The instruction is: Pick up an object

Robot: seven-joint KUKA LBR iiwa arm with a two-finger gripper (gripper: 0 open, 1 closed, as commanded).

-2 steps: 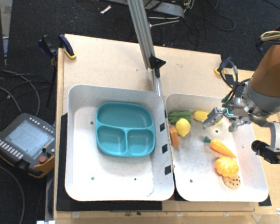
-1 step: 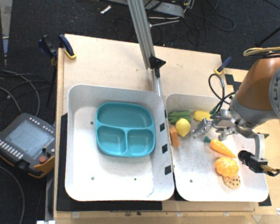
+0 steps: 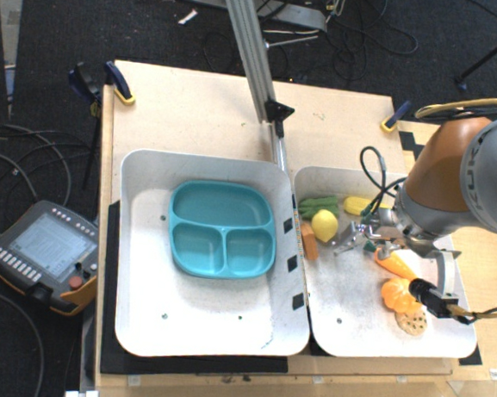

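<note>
My gripper [image 3: 355, 238] hangs low over the middle of the right bin [image 3: 349, 332], reaching in from the right. Just left of it lies a yellow lemon [image 3: 324, 224], close to the gripper's tip. A green vegetable [image 3: 316, 204] and a yellow piece [image 3: 357, 205] lie behind the lemon. A small carrot [image 3: 309, 242] rests along the bin's left wall. To the gripper's right lie an orange wedge [image 3: 396, 265], an orange fruit [image 3: 398, 295] and a speckled cookie [image 3: 411, 321]. I see nothing held by the gripper.
The left bin [image 3: 135, 313] holds a teal divided plate [image 3: 223, 229]. A slanted metal pole [image 3: 254, 51] rises from behind the wall between the bins. A black cable [image 3: 373, 170] loops above the gripper. The arm's body covers the right bin's far right corner.
</note>
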